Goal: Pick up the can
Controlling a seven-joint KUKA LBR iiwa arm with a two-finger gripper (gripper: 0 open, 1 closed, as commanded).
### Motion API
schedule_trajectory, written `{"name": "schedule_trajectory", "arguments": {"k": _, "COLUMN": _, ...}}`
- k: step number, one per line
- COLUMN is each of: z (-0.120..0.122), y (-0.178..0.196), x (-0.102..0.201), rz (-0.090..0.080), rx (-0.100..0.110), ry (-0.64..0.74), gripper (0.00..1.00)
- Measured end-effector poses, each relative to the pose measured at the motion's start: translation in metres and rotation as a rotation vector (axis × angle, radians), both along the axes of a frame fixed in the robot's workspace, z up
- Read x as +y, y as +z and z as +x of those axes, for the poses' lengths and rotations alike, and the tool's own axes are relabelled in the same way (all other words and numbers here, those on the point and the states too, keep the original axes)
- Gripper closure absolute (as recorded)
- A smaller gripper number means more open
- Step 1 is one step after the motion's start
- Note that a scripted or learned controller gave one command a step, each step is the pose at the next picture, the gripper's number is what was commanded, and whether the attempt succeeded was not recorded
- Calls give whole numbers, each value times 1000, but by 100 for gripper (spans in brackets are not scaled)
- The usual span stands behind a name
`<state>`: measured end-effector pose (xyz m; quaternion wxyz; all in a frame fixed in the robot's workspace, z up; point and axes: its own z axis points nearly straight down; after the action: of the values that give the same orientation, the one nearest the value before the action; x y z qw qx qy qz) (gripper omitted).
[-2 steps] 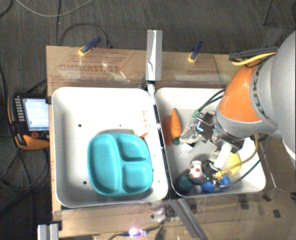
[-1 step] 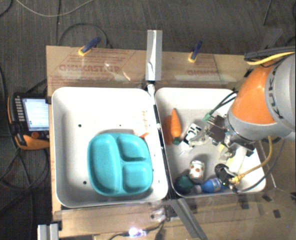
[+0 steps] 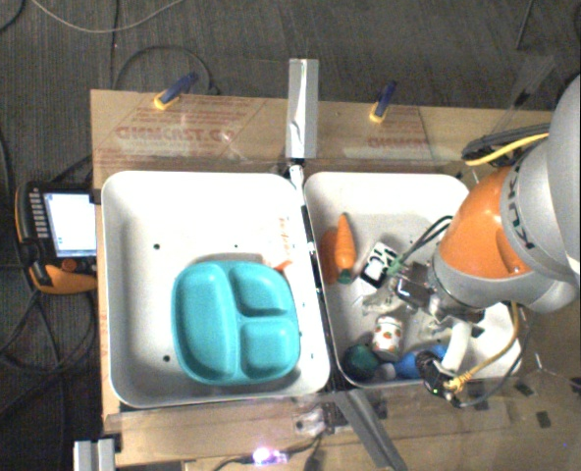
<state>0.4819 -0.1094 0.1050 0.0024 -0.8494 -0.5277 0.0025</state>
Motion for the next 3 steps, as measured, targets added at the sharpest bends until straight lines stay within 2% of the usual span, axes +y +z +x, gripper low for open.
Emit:
{"name": "schedule_trajectory", "arguments": {"k": 1, "z": -1, "y": 8, "x": 1, "rz": 2, "rx": 4, "ry": 0, "gripper": 100}}
{"name": "schedule_trajectory", "arguments": {"k": 2, "z": 22, "y": 1, "x": -51, "rz": -2, "rx": -3, "ry": 206, "gripper": 100}}
{"name": "schedule_trajectory", "arguments": {"k": 3, "z": 96, "y": 88, "x": -41, "rz": -4, "rx": -4, "ry": 245, "gripper": 100}}
